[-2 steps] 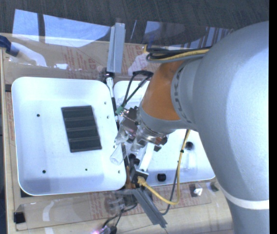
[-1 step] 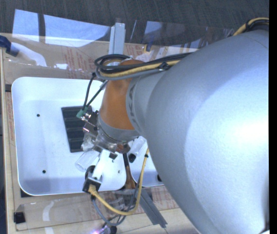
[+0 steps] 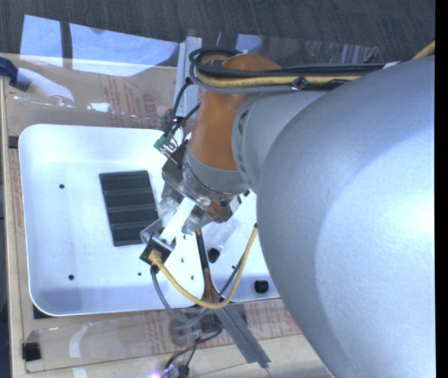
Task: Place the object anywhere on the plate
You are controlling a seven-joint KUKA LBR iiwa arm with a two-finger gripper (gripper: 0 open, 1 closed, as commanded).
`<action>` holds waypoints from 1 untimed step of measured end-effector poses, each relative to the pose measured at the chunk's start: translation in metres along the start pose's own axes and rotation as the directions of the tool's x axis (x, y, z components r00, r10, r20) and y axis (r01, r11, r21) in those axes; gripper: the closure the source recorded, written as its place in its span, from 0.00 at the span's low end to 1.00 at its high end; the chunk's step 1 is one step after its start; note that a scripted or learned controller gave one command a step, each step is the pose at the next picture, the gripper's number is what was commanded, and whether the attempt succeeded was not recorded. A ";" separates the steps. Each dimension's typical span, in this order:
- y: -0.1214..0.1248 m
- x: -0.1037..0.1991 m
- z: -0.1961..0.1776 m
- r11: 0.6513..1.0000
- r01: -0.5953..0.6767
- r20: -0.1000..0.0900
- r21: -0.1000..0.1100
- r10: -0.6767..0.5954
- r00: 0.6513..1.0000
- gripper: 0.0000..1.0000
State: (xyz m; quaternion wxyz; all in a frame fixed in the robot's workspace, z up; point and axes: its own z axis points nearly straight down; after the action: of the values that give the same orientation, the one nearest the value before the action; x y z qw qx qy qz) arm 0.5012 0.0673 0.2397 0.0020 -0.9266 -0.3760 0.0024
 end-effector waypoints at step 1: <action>-0.043 0.077 0.080 0.968 -0.252 0.004 0.002 0.252 0.968 1.00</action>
State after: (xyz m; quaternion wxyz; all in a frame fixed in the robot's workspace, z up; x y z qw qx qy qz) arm 0.5264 0.1519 0.1598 0.0019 -0.9669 -0.2552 0.0050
